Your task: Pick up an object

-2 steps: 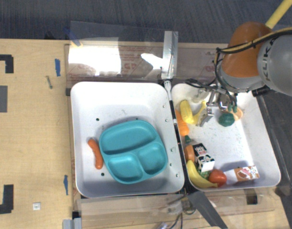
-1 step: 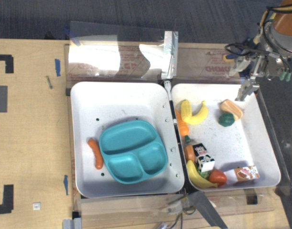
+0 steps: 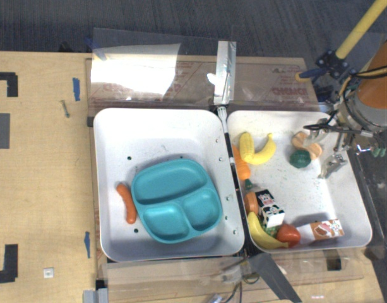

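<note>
Two shallow white bins sit side by side under me. Starting at the left, the left white bin (image 3: 111,131) holds an orange sausage-shaped toy (image 3: 126,203) lying just beside a teal plastic plate with three compartments (image 3: 175,199). Crossing the divider into the right white bin (image 3: 351,201), I find a yellow toy banana (image 3: 254,150) near the top, a black-and-white printed cube (image 3: 269,209) lower down, a second yellow banana (image 3: 264,235) along the bottom wall touching a red tomato-like toy (image 3: 289,234), and a small orange-and-white carton (image 3: 326,230) in the corner. Further right, a dark green round toy (image 3: 300,159) lies touching some tan pieces (image 3: 307,141).

My claw (image 3: 335,164) hangs over the right part of this bin, near the green toy but apart from it. Whether it stands apart or together I cannot tell; nothing sits in it that I can see. By my reckoning the pick is not yet done: every object lies in a bin, and choosing, closing on and lifting one all remain.
</note>
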Controlling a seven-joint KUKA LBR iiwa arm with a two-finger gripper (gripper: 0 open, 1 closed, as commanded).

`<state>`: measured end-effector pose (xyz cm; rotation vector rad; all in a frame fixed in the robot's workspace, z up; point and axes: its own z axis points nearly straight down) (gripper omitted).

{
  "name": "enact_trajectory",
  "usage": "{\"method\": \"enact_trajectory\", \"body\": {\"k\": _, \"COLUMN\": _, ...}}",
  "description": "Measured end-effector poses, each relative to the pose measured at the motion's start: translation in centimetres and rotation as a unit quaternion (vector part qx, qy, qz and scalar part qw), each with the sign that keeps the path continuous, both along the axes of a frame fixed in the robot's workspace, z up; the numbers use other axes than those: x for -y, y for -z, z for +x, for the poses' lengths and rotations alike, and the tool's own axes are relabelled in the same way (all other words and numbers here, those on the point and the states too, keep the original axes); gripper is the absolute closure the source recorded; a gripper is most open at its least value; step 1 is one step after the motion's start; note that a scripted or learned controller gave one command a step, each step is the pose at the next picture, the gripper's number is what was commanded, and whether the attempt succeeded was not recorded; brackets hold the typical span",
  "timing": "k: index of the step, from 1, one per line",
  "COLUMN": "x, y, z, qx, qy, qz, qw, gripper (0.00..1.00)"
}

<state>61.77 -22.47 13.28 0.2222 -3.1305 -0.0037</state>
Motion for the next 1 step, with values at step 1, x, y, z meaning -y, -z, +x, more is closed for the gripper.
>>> {"method": "enact_trajectory", "body": {"k": 1, "x": -0.20, "y": 4.42, "z": 3.97, "qx": 0.008, "qy": 0.011, "qz": -0.0019, "qw": 0.9999, "gripper": 0.00}}
